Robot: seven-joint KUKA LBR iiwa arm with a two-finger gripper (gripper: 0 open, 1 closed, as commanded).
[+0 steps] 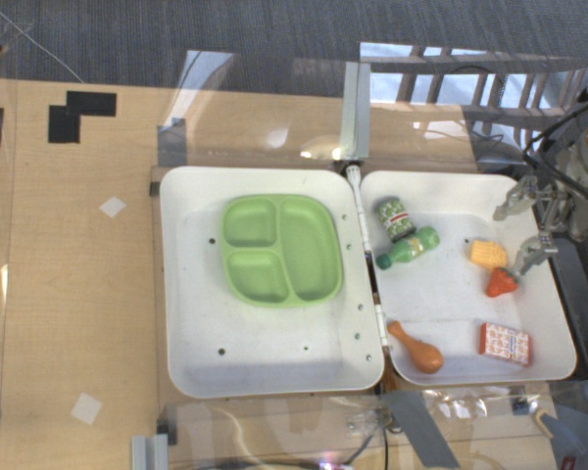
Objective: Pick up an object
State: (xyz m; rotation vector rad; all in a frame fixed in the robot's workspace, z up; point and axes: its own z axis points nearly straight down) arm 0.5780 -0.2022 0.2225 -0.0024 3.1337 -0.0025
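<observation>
My gripper (pixel 522 229) hangs over the right edge of the right bin (pixel 451 306), open, with nothing between its fingers. Just left of its lower finger lie a yellow corn piece (pixel 487 254) and a red strawberry-like toy (pixel 501 283). Further left, a small can with a green label (pixel 395 218) and a green bottle (pixel 409 247) lie near the divider between the bins. Towards the front of the bin sit a brown drumstick (pixel 415 348) and a red carton (pixel 505 344).
The left bin (pixel 191 341) holds a green divided plate (pixel 279 250). A metal frame (pixel 470 86) stands behind the right bin, and cables run along the arm at the right edge. Tan bench surface stretches to the left.
</observation>
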